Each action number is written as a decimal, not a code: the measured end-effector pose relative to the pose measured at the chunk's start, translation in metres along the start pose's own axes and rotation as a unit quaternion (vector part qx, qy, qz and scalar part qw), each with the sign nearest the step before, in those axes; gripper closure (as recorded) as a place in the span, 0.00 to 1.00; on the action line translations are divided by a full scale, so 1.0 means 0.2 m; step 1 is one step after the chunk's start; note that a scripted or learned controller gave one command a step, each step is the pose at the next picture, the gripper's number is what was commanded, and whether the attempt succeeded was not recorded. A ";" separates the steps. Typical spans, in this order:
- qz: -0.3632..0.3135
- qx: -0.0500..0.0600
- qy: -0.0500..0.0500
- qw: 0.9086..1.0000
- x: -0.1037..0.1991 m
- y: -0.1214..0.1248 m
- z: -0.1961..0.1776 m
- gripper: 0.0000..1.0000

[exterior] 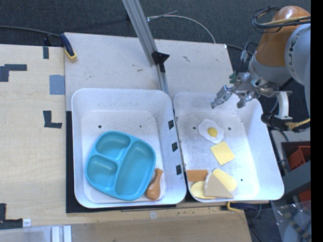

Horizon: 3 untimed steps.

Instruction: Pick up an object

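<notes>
Left bin (81, 105) — blue divided plate (120, 164), drumstick (155, 184). Right bin (262, 150) — fried egg (211, 131), cheese slice (222, 153), sandwich pieces (214, 184). Gripper (231, 99) fingers apart, holding nothing.

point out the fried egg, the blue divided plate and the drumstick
fried egg (211, 131), camera view, on its yolk
blue divided plate (121, 165), camera view, on the ridge between its compartments
drumstick (155, 184), camera view, on its brown meaty end
</notes>
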<state>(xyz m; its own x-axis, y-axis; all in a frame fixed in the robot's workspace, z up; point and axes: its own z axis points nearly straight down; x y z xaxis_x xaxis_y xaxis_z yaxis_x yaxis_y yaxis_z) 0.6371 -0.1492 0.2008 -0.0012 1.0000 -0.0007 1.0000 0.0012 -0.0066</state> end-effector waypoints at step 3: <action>0.000 -0.001 0.000 1.000 0.17 0.21 -0.28 0.00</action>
<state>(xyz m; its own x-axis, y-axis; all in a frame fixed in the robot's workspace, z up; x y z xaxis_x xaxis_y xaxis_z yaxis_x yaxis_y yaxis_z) 0.6801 -0.1151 0.2571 -0.0014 1.0000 -0.0015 1.0000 0.0014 -0.0055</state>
